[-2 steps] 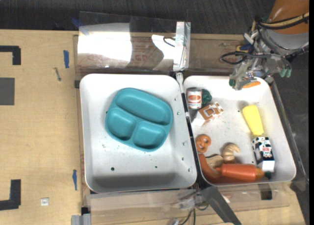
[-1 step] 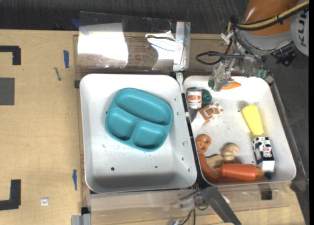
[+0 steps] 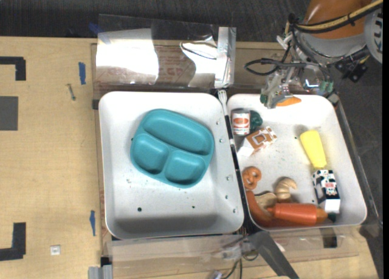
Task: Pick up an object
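My fingers (image 3: 278, 96) hang over the far edge of the right bin (image 3: 349, 150), just beside a small orange piece (image 3: 290, 101), but I cannot tell if they are open or closed, so the pick is, I judge, not done.

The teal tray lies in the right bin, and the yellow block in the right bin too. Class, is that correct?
One error: the camera view shows the teal tray in the left bin. The yellow block does lie in the right bin.
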You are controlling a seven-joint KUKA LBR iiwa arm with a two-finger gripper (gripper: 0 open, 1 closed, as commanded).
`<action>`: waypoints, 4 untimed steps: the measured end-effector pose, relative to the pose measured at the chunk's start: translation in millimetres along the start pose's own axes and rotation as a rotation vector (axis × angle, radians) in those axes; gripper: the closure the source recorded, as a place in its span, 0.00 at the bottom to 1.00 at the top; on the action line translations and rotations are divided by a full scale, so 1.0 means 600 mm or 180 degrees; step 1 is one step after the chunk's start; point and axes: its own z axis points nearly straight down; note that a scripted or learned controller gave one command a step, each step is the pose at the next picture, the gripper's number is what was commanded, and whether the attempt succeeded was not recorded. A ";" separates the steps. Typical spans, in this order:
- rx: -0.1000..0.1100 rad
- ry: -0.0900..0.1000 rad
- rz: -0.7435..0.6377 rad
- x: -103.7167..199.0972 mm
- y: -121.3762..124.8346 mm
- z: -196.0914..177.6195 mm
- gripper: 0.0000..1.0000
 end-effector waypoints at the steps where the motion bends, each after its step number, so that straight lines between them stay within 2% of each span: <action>1: 0.0005 0.0015 -0.0695 0.022 -0.064 -0.052 1.00; 2: -0.0003 0.0041 -0.0822 0.105 -0.084 -0.015 1.00; 3: -0.0002 0.0018 -0.0186 0.032 -0.016 -0.048 1.00; 4: 0.0001 0.0021 -0.0178 0.033 -0.019 -0.048 0.00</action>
